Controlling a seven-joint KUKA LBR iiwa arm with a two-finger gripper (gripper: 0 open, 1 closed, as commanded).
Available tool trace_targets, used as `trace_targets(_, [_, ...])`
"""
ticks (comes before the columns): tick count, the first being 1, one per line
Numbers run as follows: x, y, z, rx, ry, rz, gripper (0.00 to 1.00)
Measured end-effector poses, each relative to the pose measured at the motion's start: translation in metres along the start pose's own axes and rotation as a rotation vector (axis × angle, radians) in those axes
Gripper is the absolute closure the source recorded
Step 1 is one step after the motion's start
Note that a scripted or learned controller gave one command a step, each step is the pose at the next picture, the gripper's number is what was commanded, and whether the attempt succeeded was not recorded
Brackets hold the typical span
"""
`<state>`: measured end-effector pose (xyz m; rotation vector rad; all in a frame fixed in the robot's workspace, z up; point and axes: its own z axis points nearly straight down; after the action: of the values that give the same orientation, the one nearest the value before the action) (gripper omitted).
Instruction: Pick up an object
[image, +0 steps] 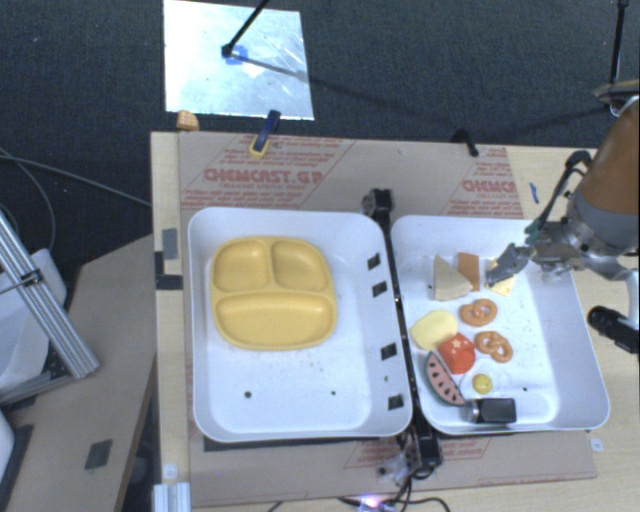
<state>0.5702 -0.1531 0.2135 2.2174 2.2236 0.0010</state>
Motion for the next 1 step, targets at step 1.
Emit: trace_targets(1, [0.0016, 0.011, 0.1355, 0.005, 0.002, 0.001, 0.0])
